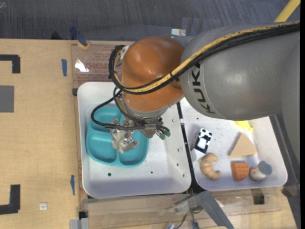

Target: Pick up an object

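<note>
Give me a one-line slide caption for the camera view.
Arm's hand hovers over a teal divided tray in the left bin; toy food sits in the right bin.

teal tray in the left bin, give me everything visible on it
The teal divided tray is a shallow dish with rounded corners and raised ridges splitting it into compartments; it looks like smooth moulded plastic. It lies flat, open side up, on the floor of the left white bin, toward that bin's left wall. The arm's hand hangs directly over its right part and hides the upper right portion. Whether the hand touches the tray cannot be told. The compartments that show hold nothing.
</note>
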Tool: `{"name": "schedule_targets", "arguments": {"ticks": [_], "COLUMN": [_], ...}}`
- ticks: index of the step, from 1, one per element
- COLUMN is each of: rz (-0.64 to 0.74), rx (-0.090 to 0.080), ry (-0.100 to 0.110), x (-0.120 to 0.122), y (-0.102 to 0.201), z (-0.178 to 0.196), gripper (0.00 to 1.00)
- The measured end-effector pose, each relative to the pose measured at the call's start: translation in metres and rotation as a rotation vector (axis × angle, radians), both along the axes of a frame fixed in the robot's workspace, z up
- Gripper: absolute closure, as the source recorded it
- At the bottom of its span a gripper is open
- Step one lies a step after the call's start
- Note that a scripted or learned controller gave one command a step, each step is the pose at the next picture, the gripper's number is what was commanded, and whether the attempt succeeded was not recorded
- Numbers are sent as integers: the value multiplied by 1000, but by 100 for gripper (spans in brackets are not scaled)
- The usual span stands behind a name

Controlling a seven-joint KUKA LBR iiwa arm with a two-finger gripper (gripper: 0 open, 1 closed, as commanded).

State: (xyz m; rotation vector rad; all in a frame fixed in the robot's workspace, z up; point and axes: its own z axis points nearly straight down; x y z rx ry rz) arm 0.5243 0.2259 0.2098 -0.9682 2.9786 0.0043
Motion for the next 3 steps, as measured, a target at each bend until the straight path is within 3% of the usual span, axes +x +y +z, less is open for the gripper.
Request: {"name": "schedule_targets", "arguments": {"ticks": [1, 2, 3], "rz": [702, 401, 681], "rx": [-10, -2, -6], "ry": [-14, -6, 2], "x": [-7, 17, -38], "y": [-23, -13, -17], "z": [-107, -22, 12], "gripper": [100, 100, 100]}}
